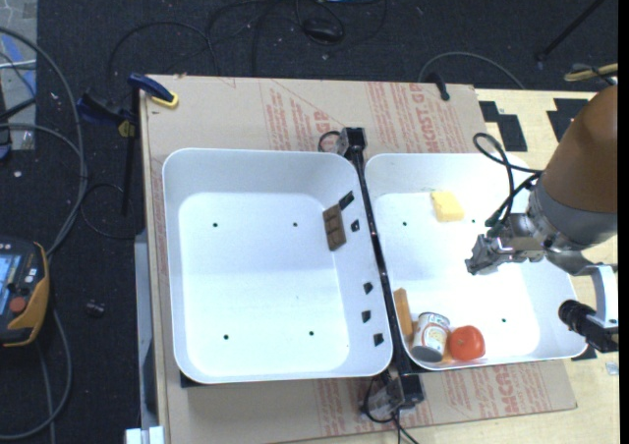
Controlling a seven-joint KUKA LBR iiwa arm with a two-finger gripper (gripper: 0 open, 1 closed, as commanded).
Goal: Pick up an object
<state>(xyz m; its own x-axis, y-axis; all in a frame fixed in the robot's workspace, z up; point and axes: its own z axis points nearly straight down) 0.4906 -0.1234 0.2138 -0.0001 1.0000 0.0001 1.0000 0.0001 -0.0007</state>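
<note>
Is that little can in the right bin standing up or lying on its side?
Lying on its side: the can shows its round end and label, resting beside the red ball.

I see a pale yellow block (447, 205) lying flat at twelve o'clock in the right bin (511, 172). At six o'clock a small can (429, 334) lies tipped beside a red tomato (467, 343), touching it. An orange stick (403, 311) lies along the bin's wall at seven o'clock.
</note>
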